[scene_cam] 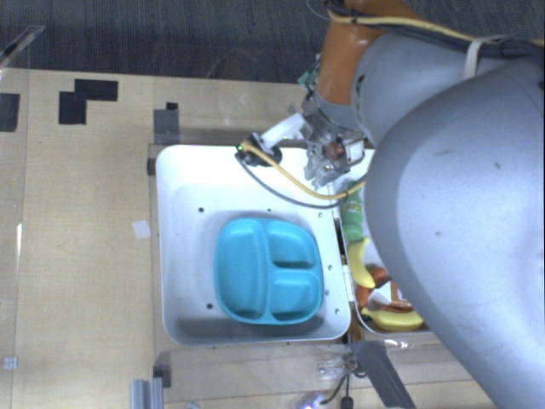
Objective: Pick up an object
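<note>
Hanging over the far end of the wall between the two bins, with the gripper (332,162) pointing down. Hard to see its tip, so cannot tell whether clenched or let go. Holding nothing that can be seen.

Looping out from just beside the gripper, toward the view's left and back under it: a thin yellow cable (294,190) with a black end piece.

Rising just behind the gripper: the orange band (341,54), and then the big grey arm (460,186), covering most of the view's right side.

Lying close by on the near side of the gripper, in the right bin (368,320): a green thing (352,216), then a yellow thing (359,267), then a small orange-red thing (364,295), then a yellow banana-like thing (396,319) at the near edge. All partly hidden under the arm, so hard to name for sure.

Sitting farther off, to the near side and the view's left of the gripper, in the left bin (183,220): a blue plate (268,271) with three parts, flat on the bin floor, well apart from the gripper.

Spreading out past the bins: the light wooden bench (77,228), with black marks (85,99) at its far left corner.
</note>
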{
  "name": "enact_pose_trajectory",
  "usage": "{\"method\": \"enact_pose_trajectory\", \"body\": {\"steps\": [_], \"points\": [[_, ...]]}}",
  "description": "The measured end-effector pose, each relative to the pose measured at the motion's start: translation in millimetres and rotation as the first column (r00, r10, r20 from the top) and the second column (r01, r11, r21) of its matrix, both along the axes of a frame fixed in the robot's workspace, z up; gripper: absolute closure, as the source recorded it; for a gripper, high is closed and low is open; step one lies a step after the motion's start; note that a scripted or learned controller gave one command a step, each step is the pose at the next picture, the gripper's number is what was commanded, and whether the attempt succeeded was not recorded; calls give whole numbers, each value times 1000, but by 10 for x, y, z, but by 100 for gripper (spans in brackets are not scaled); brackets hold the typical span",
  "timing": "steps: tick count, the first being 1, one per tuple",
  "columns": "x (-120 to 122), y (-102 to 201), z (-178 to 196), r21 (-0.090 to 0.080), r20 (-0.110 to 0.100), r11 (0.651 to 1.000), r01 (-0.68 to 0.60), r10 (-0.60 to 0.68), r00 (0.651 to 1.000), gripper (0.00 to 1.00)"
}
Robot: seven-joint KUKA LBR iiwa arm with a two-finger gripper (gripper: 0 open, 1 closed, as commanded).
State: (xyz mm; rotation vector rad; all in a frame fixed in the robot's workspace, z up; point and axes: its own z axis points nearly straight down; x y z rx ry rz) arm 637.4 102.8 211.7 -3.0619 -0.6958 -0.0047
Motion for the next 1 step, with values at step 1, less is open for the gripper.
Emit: {"method": "enact_pose_trajectory", "body": {"steps": [1], "points": [[-410,-629,-272,-2,-2,850,-526,526,850,100]]}}
